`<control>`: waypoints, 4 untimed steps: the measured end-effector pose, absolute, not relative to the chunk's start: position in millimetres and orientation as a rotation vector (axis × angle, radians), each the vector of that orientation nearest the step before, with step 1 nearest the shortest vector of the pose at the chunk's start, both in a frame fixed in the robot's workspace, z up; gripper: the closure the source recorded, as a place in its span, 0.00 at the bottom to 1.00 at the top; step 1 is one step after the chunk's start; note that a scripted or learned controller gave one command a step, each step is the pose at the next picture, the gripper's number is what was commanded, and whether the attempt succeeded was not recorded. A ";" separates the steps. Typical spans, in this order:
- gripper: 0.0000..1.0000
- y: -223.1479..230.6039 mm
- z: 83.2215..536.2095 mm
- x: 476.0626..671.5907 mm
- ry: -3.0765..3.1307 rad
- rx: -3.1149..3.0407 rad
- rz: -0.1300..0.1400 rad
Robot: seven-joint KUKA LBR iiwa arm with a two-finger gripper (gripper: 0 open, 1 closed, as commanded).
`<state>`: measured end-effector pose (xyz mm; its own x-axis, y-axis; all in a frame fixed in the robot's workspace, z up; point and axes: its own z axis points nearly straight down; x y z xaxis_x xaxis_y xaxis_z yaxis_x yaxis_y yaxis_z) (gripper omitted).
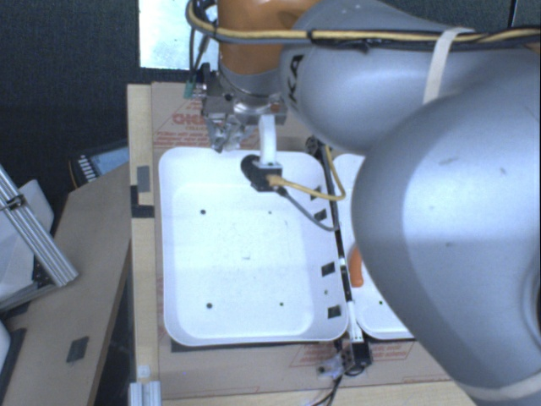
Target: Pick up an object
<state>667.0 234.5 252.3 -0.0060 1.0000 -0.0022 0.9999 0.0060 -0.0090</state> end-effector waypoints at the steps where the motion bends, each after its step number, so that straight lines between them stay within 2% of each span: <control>1: 1.00 235.4 371.8 621.3 -2.232 -2.215 -0.019; 2: 1.00 234.0 348.0 670.6 -2.225 -2.222 -0.006; 3: 1.00 234.4 510.9 668.0 -2.235 -2.221 -0.030; 4: 1.00 234.9 442.4 587.2 -2.227 -2.209 0.010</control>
<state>587.2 234.9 442.4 -0.0078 1.0000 -0.0009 0.9999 0.0077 -0.0077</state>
